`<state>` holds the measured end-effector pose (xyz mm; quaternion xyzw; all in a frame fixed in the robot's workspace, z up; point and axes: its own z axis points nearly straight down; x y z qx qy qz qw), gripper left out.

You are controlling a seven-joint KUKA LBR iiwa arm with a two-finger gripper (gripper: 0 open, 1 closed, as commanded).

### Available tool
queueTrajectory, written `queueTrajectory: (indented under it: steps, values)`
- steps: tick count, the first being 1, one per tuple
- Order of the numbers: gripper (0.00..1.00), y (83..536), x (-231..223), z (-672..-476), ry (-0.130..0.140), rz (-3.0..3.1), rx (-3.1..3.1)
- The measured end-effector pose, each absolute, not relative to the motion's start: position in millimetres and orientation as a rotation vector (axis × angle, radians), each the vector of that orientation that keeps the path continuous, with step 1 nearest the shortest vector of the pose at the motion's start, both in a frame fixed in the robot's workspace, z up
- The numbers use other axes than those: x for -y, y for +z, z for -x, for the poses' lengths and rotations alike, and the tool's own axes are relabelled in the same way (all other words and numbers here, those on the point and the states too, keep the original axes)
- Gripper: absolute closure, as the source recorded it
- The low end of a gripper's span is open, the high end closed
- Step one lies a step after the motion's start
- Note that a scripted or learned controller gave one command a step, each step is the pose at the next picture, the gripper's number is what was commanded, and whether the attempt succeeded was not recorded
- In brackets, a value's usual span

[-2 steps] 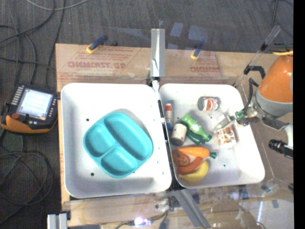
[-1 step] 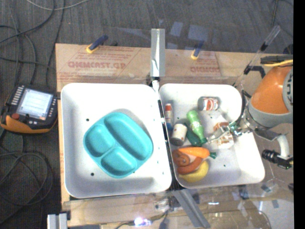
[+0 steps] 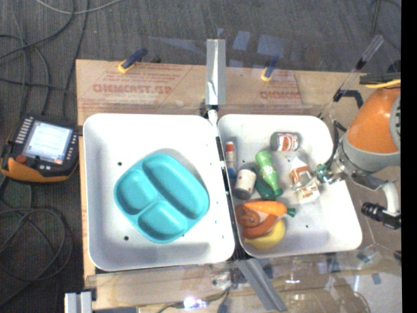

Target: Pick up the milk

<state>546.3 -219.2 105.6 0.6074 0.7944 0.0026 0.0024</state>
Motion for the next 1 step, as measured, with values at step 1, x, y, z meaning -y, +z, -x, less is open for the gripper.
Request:
queueTrajectory:
  steps: [1]
  values:
    - [1.0, 206.3, 133.9, -540.3, -0.001, -1.921, -2.487]
